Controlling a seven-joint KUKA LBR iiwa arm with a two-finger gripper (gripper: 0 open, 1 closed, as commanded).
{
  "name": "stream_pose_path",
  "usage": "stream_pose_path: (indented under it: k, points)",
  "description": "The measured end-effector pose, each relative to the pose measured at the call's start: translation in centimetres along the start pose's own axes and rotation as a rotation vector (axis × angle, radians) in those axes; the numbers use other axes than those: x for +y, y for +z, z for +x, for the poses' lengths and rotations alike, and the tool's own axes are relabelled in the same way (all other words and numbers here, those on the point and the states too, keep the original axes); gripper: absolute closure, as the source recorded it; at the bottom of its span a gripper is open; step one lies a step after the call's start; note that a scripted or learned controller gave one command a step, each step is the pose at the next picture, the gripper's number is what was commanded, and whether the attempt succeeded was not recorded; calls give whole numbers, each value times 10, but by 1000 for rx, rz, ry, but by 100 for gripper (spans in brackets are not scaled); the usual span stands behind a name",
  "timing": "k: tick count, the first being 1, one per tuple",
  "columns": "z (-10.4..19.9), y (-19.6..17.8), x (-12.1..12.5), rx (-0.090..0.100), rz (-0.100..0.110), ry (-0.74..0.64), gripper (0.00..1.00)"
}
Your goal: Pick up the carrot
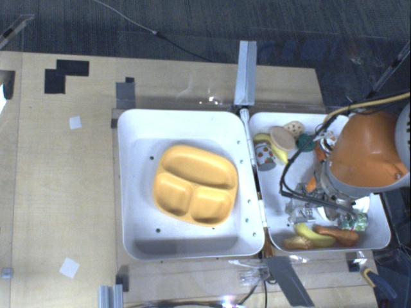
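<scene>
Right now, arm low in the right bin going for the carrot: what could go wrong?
1. The gripper sits among a crowded pile; the banana lies against the carrot, so it may grab the wrong item.
2. Loose cables hang by the toys and could snag.
3. The arm blocks the view of the bin.

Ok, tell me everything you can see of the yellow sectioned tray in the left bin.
The yellow tray looks like smooth moulded plastic with rounded corners. It has three hollows: one long one across its far side and two smaller ones side by side on its near side. It lies flat, open side up and slightly askew, near the middle of the left bin, touching only the bin floor. Nothing lies in its hollows.
</scene>
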State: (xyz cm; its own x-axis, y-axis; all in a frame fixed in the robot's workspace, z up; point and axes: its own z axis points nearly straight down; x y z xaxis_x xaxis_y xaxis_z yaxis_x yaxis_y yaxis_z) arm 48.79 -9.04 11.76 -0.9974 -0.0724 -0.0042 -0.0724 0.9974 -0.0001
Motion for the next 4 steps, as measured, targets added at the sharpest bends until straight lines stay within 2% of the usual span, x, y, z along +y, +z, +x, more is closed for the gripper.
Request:
stream_pose_path:
  k: [1, 2, 3, 4]
  points:
    - [-1, -1, 0, -2, 0, -1, 0]
    - [-69, -42, -13, -8, 1, 157, 0]
    - [-75, 28, -6, -9, 0, 357, 0]
    - [-115, 9, -23, -8, -1, 687, 0]
